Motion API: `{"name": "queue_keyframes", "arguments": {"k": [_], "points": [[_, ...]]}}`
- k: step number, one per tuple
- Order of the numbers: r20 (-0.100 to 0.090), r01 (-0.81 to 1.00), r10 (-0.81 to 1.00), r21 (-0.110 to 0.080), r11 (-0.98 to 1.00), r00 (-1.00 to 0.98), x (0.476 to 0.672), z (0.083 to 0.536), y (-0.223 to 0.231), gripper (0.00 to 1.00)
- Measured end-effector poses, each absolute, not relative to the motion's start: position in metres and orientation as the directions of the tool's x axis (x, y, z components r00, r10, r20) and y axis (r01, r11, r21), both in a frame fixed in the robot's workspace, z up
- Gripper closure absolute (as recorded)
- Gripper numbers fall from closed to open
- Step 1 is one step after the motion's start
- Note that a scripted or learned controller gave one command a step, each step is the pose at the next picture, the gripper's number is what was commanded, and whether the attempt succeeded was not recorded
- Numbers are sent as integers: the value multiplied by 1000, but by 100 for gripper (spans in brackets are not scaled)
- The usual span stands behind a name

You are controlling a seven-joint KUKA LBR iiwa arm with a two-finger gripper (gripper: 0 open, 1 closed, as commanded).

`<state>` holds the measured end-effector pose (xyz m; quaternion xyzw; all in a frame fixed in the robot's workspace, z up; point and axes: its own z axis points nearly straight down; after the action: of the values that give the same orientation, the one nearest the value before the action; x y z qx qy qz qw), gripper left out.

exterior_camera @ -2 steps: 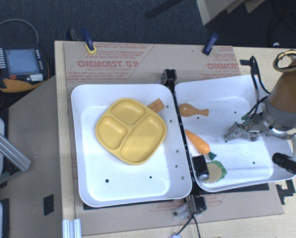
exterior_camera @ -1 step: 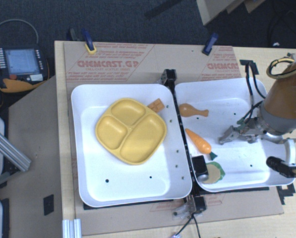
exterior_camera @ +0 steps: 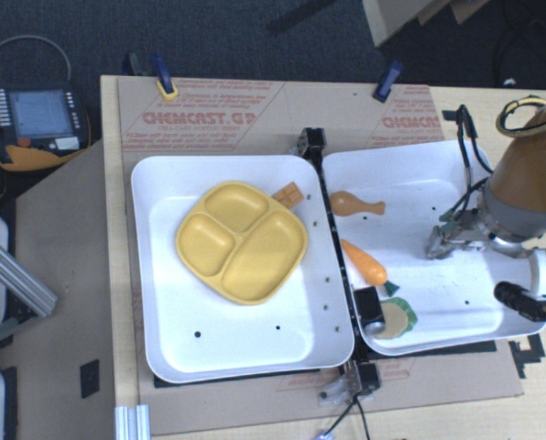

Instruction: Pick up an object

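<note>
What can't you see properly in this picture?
- Wooden piece, camera view: the yellow plate covers most of it, so its shape is unclear.
- Round thing in the right bin: a black block overlaps it; too small to name.
- Tool: small and blurred against the bin, so open or shut is unclear.
- Arm: cut off by the right edge.

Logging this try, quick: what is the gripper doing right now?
Gripper: low over the right bin, nothing visibly between it; open or shut cannot be told.
</note>
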<state>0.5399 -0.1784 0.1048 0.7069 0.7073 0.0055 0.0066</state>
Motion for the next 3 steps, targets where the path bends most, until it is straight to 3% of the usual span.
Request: {"name": "queue_keyframes", "arguments": {"k": [1,2,3], "points": [[-3,1000,1000,4,0,0,536,149,-184,100],[-4,1000,1000,9,2,-2,543,212,-181,100],[-2,1000,1000,3,1,-1,543,212,-181,100]]}}
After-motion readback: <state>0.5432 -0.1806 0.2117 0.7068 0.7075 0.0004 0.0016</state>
